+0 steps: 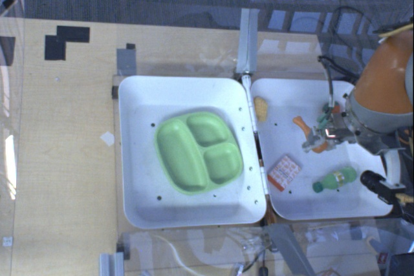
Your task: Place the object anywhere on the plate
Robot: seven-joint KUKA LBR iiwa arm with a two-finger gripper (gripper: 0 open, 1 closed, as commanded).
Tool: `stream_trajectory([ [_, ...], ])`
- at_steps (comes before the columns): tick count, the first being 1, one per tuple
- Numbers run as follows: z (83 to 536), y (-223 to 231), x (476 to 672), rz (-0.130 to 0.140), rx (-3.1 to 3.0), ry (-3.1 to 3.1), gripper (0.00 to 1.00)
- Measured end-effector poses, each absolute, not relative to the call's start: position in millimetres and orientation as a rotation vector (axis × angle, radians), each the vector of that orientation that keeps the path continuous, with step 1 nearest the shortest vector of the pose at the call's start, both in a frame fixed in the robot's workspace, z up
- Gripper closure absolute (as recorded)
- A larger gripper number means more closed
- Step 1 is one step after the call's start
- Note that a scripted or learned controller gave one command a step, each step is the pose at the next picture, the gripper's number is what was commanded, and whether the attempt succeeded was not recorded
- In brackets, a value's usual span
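Observation:
A light green plate [197, 152] with three compartments lies in the left bin [139, 139]. My gripper [325, 134] hangs over the middle of the right bin [284, 203]. An orange carrot-like piece [301, 124] lies just left of it. Another orange bit [317, 148] shows right under the gripper's tip; whether it is touched is hidden. A green bottle [335, 180] lies on its side below the gripper, toward the front of the bin. A red and white packet [284, 172] lies at the front left of that bin.
A small tan piece [261, 108] rests by the right bin's left wall. A raised divider [253, 132] separates the two bins. The arm's orange band [388, 77] covers the right bin's far right corner.

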State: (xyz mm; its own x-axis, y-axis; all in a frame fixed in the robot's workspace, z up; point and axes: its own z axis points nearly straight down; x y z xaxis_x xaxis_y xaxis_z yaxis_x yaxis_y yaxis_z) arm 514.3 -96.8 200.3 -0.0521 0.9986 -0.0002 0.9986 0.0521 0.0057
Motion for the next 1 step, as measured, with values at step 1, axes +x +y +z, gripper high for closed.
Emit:
stream_trajectory([
  [1,184.5,-43.4,536.7,0.003,2.111,2.324,1.0],
])
